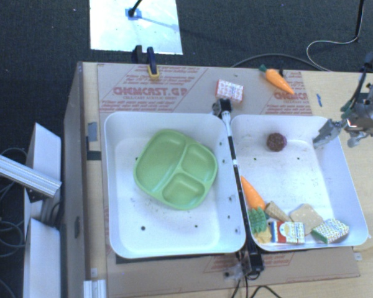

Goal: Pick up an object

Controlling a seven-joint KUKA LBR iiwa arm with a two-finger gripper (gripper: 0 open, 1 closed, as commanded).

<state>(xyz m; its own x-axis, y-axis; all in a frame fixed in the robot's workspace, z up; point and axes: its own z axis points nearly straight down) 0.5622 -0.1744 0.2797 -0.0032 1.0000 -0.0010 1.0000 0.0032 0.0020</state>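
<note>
Left shallow white plastic bin point(121, 228) is sitting on the desk point(174, 90); a light green divided plastic tray point(176, 168) is lying near its centre, tilted slightly, compartments facing up.

A small red-and-white printed packet point(229, 90) is resting on the desk at 12 o'clock from the seam between the bins. A second orange toy carrot point(278, 79) is lying on the desk at 12 o'clock from the right bin, outside it.

Right shallow white plastic bin point(336, 185) is holding the candidate objects. A dark brown round cookie-like piece point(276, 142) is lying alone toward 12 o'clock of this bin. An orange toy carrot point(252, 193) is lying against the left wall at about 8 o'clock. A cluster of small toy food pieces point(295, 225) is gathering along the 6 o'clock edge: green, tan, red-and-white and green-patterned items, touching one another.

The claw point(337, 133) is hovering at the right bin's 2 o'clock corner, over the rim, well apart from the cookie and the cluster. Fingers are too blurred to read: cannot tell whether spread or pressed together. Nothing is visibly sitting between them.
</note>
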